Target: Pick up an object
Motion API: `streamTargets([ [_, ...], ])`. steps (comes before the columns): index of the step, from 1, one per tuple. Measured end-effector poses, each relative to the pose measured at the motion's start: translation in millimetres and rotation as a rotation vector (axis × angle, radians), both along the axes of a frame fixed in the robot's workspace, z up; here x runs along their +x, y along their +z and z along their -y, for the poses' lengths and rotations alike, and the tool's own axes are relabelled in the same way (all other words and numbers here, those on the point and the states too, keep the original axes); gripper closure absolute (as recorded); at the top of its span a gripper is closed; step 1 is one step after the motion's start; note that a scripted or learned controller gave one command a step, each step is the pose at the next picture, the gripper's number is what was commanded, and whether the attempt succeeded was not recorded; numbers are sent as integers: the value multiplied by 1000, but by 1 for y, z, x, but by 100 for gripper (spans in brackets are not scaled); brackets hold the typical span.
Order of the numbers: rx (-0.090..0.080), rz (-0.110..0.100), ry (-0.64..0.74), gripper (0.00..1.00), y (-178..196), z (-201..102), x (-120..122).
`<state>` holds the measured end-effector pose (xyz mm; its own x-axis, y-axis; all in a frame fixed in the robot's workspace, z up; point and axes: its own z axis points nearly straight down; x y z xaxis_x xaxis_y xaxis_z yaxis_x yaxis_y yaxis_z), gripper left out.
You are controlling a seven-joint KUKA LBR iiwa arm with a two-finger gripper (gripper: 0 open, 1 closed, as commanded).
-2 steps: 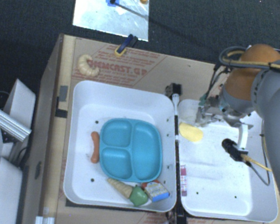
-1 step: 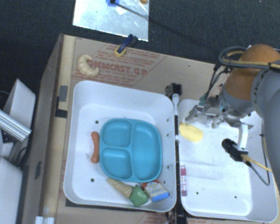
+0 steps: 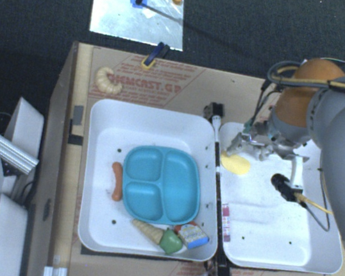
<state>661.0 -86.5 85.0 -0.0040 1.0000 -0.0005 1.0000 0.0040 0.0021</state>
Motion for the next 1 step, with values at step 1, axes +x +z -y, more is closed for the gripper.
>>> streamTargets([
  [1,1,1,2,0,0,1,8],
])
